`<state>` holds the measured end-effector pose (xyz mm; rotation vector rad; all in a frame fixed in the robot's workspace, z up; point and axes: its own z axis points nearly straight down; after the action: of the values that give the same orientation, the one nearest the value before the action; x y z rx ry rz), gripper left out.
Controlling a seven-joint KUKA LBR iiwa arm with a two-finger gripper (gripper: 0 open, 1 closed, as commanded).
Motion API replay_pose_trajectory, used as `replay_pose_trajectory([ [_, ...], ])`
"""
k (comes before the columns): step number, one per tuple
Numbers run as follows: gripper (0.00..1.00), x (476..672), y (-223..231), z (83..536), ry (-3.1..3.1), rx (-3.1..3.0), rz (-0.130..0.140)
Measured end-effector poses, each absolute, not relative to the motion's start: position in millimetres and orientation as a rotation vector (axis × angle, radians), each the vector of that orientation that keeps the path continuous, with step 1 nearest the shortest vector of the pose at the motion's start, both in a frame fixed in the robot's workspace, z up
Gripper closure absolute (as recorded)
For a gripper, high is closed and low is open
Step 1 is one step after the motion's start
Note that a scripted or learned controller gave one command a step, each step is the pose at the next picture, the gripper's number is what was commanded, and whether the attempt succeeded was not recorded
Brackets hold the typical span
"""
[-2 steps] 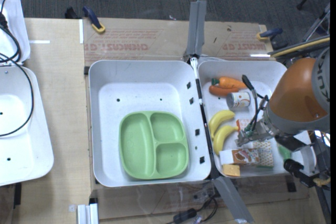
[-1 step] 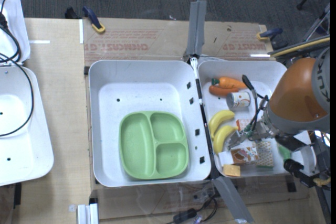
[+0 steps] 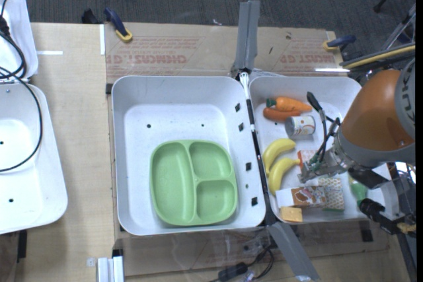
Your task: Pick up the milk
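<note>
The milk is a white carton with an orange picture. It lies flat near the front of the right bin. My gripper hangs low over the carton's back left edge, just right of the bananas, and seems to touch or nearly touch the carton. The arm's orange band and grey wrist cover the bin's right side.
Two yellow bananas lie left of the gripper. A carrot and a small white can sit at the back. A yellow block lies at the front, a green item by the wrist. The left bin holds a green divided plate.
</note>
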<state>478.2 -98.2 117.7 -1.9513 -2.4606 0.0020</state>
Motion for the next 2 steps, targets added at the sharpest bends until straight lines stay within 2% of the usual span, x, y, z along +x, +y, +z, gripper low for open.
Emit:
replay_pose_trajectory([
  [1,0.0,478.2,-98.1,117.7,-2.461,-1.95,0.002],
  [2,0.0,478.9,-106.1,95.9,-2.691,-1.633,-0.001],
])
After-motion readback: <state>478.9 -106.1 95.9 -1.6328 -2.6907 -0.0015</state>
